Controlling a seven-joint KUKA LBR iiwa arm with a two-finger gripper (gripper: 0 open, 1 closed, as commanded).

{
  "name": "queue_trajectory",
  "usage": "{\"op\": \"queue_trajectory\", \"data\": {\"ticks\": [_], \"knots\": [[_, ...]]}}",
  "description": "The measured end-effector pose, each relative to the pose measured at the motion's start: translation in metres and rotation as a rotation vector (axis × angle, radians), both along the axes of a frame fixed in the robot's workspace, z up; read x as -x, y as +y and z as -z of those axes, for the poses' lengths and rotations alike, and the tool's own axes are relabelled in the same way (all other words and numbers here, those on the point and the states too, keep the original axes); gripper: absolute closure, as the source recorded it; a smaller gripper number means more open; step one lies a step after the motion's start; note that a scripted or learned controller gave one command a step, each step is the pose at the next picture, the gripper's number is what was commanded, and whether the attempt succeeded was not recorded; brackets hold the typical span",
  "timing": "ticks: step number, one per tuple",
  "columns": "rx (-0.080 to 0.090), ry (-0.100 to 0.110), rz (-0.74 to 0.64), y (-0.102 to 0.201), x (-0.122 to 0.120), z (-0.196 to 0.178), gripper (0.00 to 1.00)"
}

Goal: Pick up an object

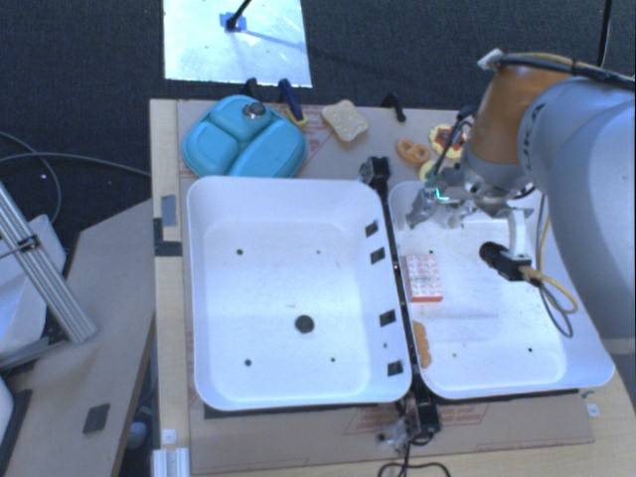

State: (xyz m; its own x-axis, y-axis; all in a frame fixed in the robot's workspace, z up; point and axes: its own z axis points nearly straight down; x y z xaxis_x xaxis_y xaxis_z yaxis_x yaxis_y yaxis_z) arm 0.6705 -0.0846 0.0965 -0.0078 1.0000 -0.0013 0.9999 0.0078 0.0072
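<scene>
On the bench: two shallow white bins are set side by side, the left bin (224, 217) and the right bin (556, 366), their inner walls touching along a dark divider.
Arm: one grey arm (586, 157) with an orange band is seen reaching in from the right, over the far end of the right bin.
Gripper: one gripper (437, 202) is hung over the far left corner of the right bin; its opening cannot be told, and nothing is seen held in it.
Right bin contents: two things are counted, a small red-and-white box (425, 277) lying flat near the divider, and an orange piece (421, 344) nearer the front, close against the divider.
Left bin contents: one dark round object (304, 323) is seen on the floor.
Gripper to box: the two are apart, the box lying nearer the front than the gripper.
Behind the bins: one blue divided plate (243, 139), one slice of toast (344, 120) and one orange pretzel-like piece (412, 150) are laid on the bench.
</scene>
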Motion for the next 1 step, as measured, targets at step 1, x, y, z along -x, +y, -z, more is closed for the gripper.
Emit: {"op": "queue_trajectory", "data": {"ticks": [1], "knots": [[-0.003, 0.005, 0.008, 0.0157, 0.1115, -0.0932, 0.00]]}}
